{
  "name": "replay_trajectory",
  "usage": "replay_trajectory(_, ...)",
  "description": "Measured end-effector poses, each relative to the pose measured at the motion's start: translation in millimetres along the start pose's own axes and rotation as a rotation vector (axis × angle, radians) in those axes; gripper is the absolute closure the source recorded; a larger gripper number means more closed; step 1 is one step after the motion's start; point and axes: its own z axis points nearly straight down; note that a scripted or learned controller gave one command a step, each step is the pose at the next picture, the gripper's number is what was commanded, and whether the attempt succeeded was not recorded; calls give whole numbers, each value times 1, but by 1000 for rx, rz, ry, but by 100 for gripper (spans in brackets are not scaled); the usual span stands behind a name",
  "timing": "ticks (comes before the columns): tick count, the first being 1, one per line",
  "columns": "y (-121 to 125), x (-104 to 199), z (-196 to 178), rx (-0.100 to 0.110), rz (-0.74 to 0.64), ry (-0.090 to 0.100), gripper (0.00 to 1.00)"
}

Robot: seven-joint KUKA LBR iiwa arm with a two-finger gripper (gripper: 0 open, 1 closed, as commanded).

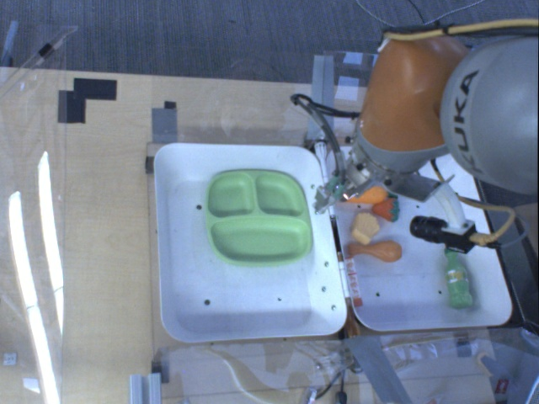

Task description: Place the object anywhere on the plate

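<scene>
A green plate [257, 217] with three compartments lies in the left white bin [181, 301], and nothing lies on it. My gripper [331, 194] hangs under the big orange and grey wrist, over the rim between the two bins, just right of the plate's upper right corner. Close to its right, in the right bin [421, 310], lies an orange carrot [376, 198], partly hidden by the wrist. A tan block [365, 228] and a brown drumstick-shaped piece [378, 250] lie just below the carrot. I see nothing held.
A green bottle [457, 283] lies near the right bin's right side. The arm covers that bin's upper part. The divider between the bins runs down right under the gripper.
</scene>
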Motion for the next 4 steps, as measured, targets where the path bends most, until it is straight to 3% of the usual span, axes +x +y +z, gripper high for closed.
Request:
replay_trajectory(1, -43, -72, 45, 5, 63, 1, 100)
replay_trajectory(2, -13, -35, 53, 3, -158, 2, 100)
replay_trajectory(3, 79, -28, 57, 3, -84, 2, 100)
replay_trajectory(4, -7, -35, 64, 3, -56, 1, 100)
